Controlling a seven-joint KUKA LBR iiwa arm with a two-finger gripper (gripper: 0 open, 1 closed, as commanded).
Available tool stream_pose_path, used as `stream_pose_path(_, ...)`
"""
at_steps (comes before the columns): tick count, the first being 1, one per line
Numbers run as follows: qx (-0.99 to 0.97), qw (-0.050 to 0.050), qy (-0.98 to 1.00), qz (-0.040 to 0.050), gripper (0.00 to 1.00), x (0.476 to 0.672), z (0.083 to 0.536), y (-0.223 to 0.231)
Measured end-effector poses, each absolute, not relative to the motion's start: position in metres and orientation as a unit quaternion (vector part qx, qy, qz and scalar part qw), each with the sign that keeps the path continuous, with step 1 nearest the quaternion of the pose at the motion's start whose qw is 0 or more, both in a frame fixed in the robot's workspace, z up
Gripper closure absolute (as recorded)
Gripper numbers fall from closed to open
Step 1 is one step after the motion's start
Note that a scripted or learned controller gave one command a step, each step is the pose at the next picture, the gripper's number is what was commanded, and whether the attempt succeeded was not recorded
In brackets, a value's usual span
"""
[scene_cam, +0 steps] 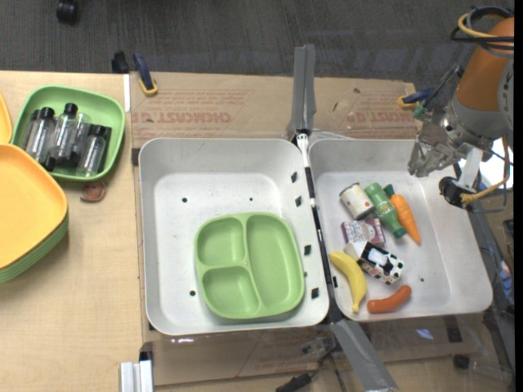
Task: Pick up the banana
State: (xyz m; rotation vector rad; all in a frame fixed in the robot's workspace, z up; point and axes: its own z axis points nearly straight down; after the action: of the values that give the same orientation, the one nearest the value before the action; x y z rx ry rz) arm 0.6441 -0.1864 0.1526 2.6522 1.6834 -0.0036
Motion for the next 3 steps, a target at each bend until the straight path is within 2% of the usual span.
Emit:
stream_pose_path(1,0.899,-0.001,0.437,-0.0017,1.0,0.643,0.156,-0.157)
stream_pose_path(2,0.847,-0.001,0.531,-0.0014,1.0,0.63,0.138,-0.207)
stream_pose_path(3,0.791,0.001,0.612,-0.0003,1.0,0.658,0.142,-0.185)
